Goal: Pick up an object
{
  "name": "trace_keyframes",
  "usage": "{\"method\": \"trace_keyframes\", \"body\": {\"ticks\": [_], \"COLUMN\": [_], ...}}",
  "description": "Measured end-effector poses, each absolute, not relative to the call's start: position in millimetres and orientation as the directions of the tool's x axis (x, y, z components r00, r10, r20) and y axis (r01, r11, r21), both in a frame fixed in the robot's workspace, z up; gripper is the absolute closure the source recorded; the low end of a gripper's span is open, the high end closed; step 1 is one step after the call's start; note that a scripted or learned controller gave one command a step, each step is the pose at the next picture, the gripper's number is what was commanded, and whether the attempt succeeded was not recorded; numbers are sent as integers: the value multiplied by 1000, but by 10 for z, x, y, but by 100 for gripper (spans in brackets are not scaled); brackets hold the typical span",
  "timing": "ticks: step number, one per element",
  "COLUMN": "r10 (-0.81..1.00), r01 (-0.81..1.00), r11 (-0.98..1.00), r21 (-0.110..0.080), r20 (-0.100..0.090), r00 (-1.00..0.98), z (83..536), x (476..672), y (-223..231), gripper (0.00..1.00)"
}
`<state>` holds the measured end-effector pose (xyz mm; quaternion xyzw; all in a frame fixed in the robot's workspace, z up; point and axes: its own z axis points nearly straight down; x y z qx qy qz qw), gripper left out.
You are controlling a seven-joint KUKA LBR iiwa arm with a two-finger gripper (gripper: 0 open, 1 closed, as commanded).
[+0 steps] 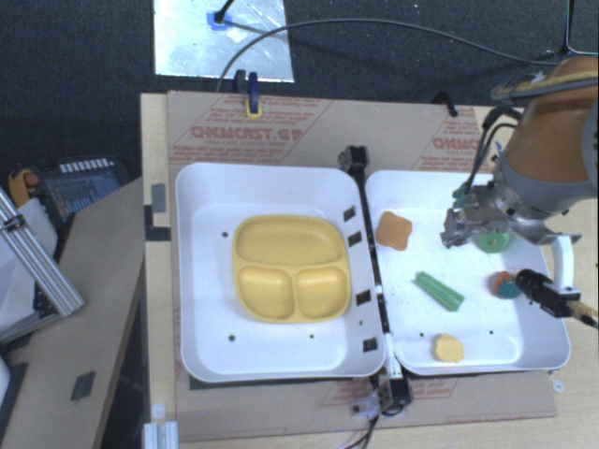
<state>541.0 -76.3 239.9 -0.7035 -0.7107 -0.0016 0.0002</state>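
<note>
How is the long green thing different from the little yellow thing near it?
The green piece is long and thin like a stick; the yellow piece is short and rounded. The green piece lies slanted mid-bin; the yellow piece sits nearer the front edge. Both lie loose in the right bin.

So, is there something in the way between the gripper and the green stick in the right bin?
Nothing visible blocks it. The gripper hangs over the right bin, and the green stick lies below it in the view on bare bin floor. The orange piece and the yellow piece lie apart from the stick.
</note>
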Motion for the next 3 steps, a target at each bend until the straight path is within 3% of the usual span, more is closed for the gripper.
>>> {"method": "trace_keyframes", "body": {"ticks": [2, 3], "r10": [1000, 1000], "r01": [1000, 1000], "r11": [9, 11], "r21": [0, 2], "r20": [2, 3], "r00": [-9, -11], "z": [2204, 2315], "x": [5222, 5109], "y": [189, 734], "gripper": [100, 100]}}
